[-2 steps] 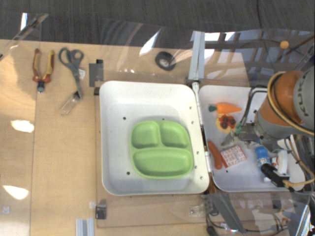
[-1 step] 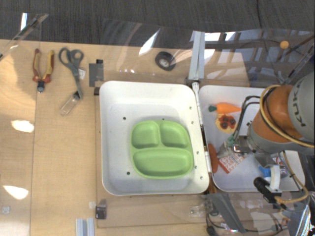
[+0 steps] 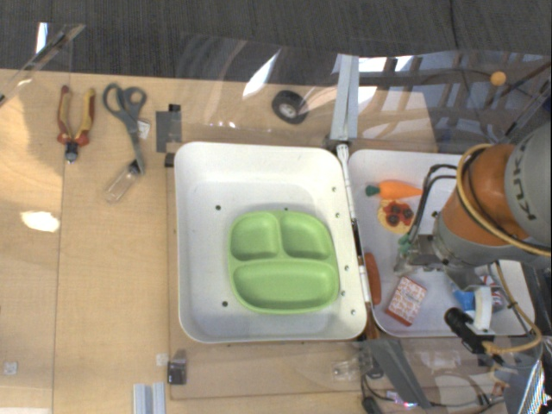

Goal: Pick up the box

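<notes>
The box [image 3: 405,300], small and flat with a red and white pattern, lies on the floor of the right bin [image 3: 379,166] near its front left corner. My gripper [image 3: 419,260] hangs just above and behind the box, a short way from its top edge. Nothing shows in the gripper. The grey arm with its orange band [image 3: 483,192] covers the right half of that bin.
A carrot [image 3: 398,189] and a round yellow piece with dark spots [image 3: 397,216] lie at the back of the right bin, and a brown sausage [image 3: 373,276] lies along its left wall. The left bin [image 3: 198,231] holds a green divided plate [image 3: 283,261]. Pliers [image 3: 73,121], scissors [image 3: 128,109] and a tape roll [image 3: 289,106] rest on the bench.
</notes>
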Tool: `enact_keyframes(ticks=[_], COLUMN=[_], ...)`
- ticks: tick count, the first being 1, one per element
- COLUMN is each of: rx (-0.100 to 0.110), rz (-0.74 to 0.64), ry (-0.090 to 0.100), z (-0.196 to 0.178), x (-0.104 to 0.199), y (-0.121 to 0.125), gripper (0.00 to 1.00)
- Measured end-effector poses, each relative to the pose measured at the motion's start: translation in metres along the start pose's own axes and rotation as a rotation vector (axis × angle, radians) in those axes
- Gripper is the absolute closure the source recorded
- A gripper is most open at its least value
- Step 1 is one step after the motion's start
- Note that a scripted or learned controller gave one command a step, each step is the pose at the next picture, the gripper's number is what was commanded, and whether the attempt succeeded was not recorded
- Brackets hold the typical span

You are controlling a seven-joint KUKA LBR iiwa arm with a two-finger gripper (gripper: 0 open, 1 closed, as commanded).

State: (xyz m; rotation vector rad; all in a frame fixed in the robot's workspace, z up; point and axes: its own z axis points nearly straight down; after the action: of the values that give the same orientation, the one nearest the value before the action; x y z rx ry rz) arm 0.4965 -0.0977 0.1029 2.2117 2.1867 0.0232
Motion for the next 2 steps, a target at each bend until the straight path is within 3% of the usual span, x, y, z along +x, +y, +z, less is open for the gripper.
enact_keyframes(ticks=[1, 2], rx=[0.000, 0.003], rz=[0.000, -0.193], ry=[-0.001, -0.004], z=[0.0000, 0.0098], x=[-0.0004, -0.0032], y=[-0.0002, -0.0025], gripper=[0.00, 0.00])
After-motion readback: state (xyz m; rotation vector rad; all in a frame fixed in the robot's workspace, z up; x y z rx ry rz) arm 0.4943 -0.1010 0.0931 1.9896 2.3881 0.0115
